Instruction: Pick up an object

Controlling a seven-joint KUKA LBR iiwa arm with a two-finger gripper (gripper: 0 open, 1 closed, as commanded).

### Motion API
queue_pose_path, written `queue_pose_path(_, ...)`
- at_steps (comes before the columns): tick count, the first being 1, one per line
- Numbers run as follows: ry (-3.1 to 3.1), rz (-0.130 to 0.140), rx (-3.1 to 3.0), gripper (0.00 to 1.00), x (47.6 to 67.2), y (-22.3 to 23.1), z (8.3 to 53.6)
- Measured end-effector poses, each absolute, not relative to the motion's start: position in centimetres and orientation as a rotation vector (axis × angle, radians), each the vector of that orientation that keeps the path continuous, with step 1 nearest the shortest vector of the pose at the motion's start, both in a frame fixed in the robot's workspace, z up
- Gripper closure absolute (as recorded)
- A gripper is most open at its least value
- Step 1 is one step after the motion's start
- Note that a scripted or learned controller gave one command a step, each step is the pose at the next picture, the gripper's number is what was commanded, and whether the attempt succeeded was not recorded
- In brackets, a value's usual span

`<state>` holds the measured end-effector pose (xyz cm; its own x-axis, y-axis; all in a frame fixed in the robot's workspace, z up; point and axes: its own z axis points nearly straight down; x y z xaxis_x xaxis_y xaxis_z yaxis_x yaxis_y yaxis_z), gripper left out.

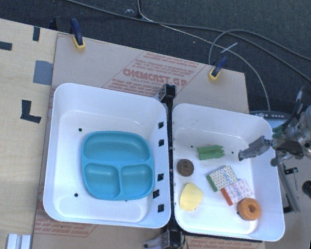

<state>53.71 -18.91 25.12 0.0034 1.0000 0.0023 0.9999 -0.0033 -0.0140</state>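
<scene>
The right bin [203, 118] holds several small things. A green block [210, 152] lies near its middle, and a brown round disc [185, 167] sits by the left wall. A yellow lump [191, 197] rests at the front, beside a patterned packet [229, 182] with a red edge. An orange ring [249, 209] lies at the front right. My gripper [264, 154] hangs over the bin's right side, above and to the right of the packet. Its fingers [253, 149] are spread open with nothing between them.
The left bin [71, 101] holds a blue divided plate [118, 165]. A black divider [163, 146] runs between the bins. Both bins sit on cardboard [152, 73] held by two clamps at the back. Cables cross the dark floor behind.
</scene>
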Motion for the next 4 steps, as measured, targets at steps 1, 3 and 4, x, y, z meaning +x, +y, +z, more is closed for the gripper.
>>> queue_pose_path(1,-2.222,0.002,-2.220,0.00,53.9,-18.8,25.9)
queue_pose_path(3,-2.220,0.005,-2.218,0.00,54.2,-19.7,13.7)
queue_pose_path(4,-2.228,0.000,-2.226,0.00,54.4,-19.9,9.0)
